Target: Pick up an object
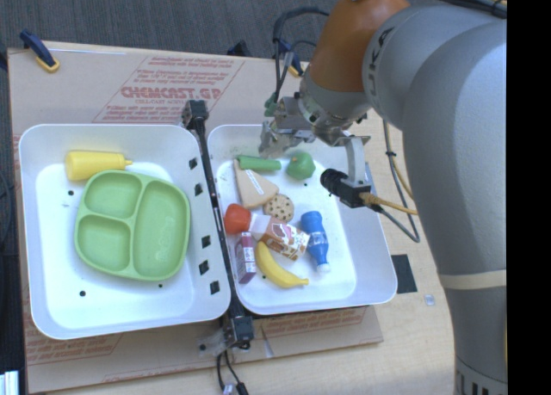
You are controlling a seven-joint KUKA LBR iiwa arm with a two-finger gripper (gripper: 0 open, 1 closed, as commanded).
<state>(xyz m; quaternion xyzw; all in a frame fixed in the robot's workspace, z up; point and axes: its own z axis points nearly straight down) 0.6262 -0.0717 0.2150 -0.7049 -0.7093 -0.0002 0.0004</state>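
A green stick-shaped toy [259, 163] lies at the far end of the right bin [374, 257], its long axis running across the bin from left to right, with a round green toy [300, 165] just beside its right end. The gripper [277, 138] hangs directly above the stick's left half, close over it but not seen touching; whether the claw is wide or narrow cannot be told from this angle, as the wrist hardware masks it, and nothing is seen held. By this reading the stick is the likeliest target, since it sits almost straight below the claw, and the coming move would turn on closing across the stick's short width rather than along its length. Just toward the camera from the stick lie a tan wedge [255, 187] and a cookie [279, 207], near enough to crowd a descent that drifts forward. Farther forward in the same bin are an orange ball [237, 218], a blue bottle [315, 238], a small carton [286, 239], a dark bottle [246, 257] and a banana [280, 269], all well apart from the claw. The left bin [39, 238] holds a green divided plate [133, 225] and a yellow bottle [96, 163] at its far side. The grey arm [439, 118], with its orange band, reaches in from the right.
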